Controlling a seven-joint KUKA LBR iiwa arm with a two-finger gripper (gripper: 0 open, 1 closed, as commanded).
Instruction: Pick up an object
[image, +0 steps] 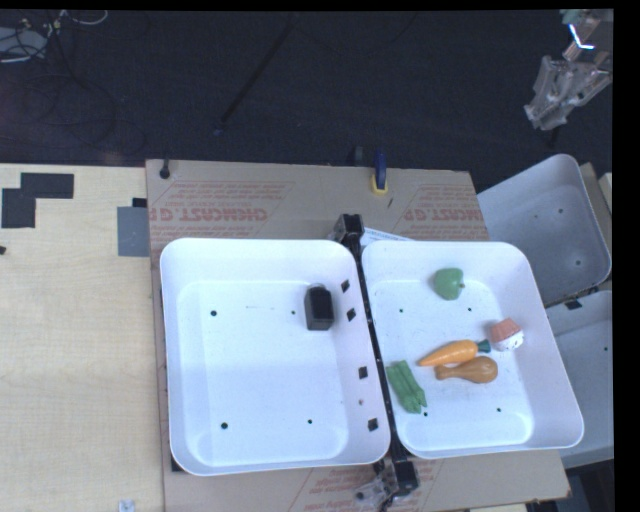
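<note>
Gripper (562, 88) far beyond right bin (553, 330), carrot (450, 352) against gourd (470, 371), green pepper (448, 283) apart

At the upper right of the frame the gripper (567, 85) is small and blurred against the dark background, so its fingers cannot be made out. At the bottom edge, a clamp (392, 488) between the two bins is cut off by the frame.

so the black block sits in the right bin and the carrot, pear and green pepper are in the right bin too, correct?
Not quite: the camera view shows the black block in the left bin. The carrot, pear and green pepper are in the right bin.
</note>
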